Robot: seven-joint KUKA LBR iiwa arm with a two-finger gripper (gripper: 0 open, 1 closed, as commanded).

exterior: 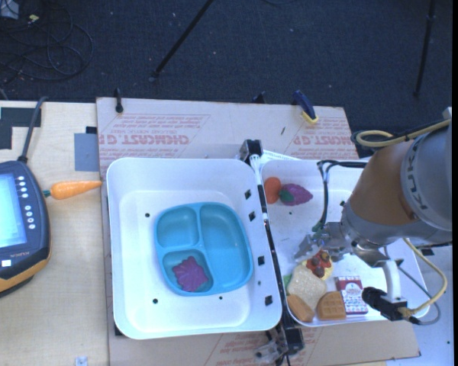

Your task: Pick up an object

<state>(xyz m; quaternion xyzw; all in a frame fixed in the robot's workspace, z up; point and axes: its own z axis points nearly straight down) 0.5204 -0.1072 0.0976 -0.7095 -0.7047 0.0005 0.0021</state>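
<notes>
A: Where's the arm (412, 189) rn?

B: Over the right bin (332, 320), coming in from your right. The gripper (318, 252) hangs low in the middle of that bin, right above a small red-and-yellow toy (319, 265).

A: Holding it?

B: You can't tell from this angle. The claw's metal parts sit on top of the toy and hide the tips, so whether it's spread or pinched is unclear. Nothing is clearly betw. the fingers.

A: What else is in that bin?

B: At the back: an orange ball (272, 190) w/ a purple-and-green veg (295, 194) just beside it. At the front: a pale bread slice (308, 282), a brown bun (299, 306), a tan cookie-like piece (331, 305) and a red-and-white box (353, 294). All near each other, the toy just behind them.

A: Left bin?

B: The left bin (130, 204) bears a blue tray (214, 242) w/ three sections. A purple lump (189, 273) lies in the front-left one.

A: Anything off the bins?

B: A carrot (72, 190) lies on the bench left of the bins, beside a pendant (11, 227) w/ a lit screen.
</notes>
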